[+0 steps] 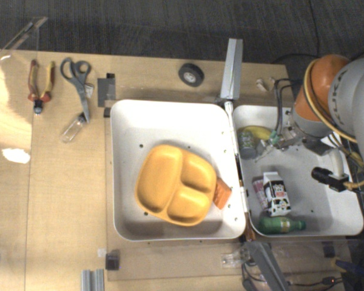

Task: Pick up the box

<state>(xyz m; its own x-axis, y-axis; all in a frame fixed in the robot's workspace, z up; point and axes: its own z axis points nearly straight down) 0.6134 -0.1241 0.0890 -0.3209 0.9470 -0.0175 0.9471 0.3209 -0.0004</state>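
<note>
On the far left of the bench (54,223), well away from the left bin (124,162), lie the pliers (39,85) with red and yellow handles. Just nearer that bin are the scissors (79,80), handles up, blades pointing down toward a small clear tube (73,128). Above the left bin's top edge sits a roll of black tape (191,74).

Now the left bin itself: a big yellow tray (175,184) with three compartments lies in the middle, tilted a little. Tucked against its right side, near the left bin's right wall, is a small orange packet (222,194).

Over the left bin's right wall we reach the right bin (346,214). At its top left corner lies a yellow-and-green item (253,136), possibly a banana with a green wrapper; I cannot tell for sure. And there's the box (276,194): a small upright-rectangle carton, white with red and dark print, lying flat on the right bin's floor, just right of the left bin's lower right corner. A pinkish strip touches its left edge. Just below it a green bottle (282,225) lies on its side along the front wall.

The arm (340,96) comes in at the right, grey with its orange band, and the gripper (283,139) hangs over the right bin's top part, above the box and apart from it. Whether its fingers are spread or closed, I cannot tell; nothing shows between them.
</note>
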